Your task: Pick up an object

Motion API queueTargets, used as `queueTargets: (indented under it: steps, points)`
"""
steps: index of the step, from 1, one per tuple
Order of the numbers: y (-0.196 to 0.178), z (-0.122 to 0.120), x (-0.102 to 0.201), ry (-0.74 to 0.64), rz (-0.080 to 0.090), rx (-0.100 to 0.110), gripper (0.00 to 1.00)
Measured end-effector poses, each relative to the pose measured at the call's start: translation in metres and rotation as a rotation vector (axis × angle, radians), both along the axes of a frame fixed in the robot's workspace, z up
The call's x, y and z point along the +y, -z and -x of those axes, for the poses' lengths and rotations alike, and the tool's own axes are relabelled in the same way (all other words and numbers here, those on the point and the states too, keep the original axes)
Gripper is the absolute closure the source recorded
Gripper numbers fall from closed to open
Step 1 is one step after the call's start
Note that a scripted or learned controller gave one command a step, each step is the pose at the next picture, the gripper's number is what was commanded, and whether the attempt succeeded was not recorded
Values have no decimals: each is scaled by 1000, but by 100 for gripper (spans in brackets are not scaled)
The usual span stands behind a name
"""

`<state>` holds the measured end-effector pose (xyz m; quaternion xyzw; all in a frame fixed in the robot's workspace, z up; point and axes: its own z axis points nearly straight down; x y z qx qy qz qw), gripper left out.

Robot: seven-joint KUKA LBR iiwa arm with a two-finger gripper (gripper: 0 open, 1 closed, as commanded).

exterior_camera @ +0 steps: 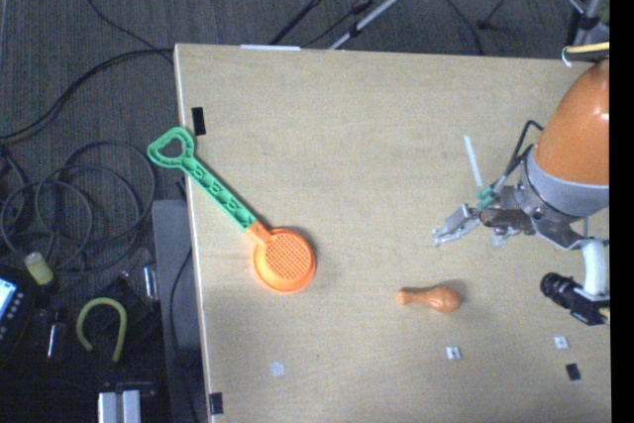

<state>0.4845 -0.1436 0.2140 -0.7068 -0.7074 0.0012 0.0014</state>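
Silvery two-finger gripper (448, 231) sits at the end of the grey arm with its orange band (580, 129), reaching in from the right edge of the camera view. Fingers splayed apart, tips pointing left, nothing between them. They hang over bare tan bench surface (357, 114).

Nearest item: a small orange pear-shaped plastic piece with a narrow neck (432, 297), lying on its side just below the gripper, apart from the fingertips, neck pointing left.

Just above and right of the gripper, a thin white stick (473, 160) lies at a slight tilt on the bench, close to the wrist cabling.

Well to the left of the gripper: a toy strainer with a round orange mesh head and a long green perforated handle (282, 259). Head lies nearer the gripper; handle runs away up-left, its looped end overhanging the bench's left edge.

Below and right of the gripper, small white and black markers (453, 352) dot the surface.

Beyond the bench's left edge, dark floor with coiled black cables (59, 203).
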Motion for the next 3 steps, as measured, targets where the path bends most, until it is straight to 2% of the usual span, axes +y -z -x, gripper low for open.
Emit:
queueTargets:
  steps: [1, 2, 3]
  points:
    - [132, -69, -21, -3, 0, 1, 0]
    - [131, -133, 25, -82, -1, -2, 0]
    - [130, -184, 9, -56, 2, -3, 0]
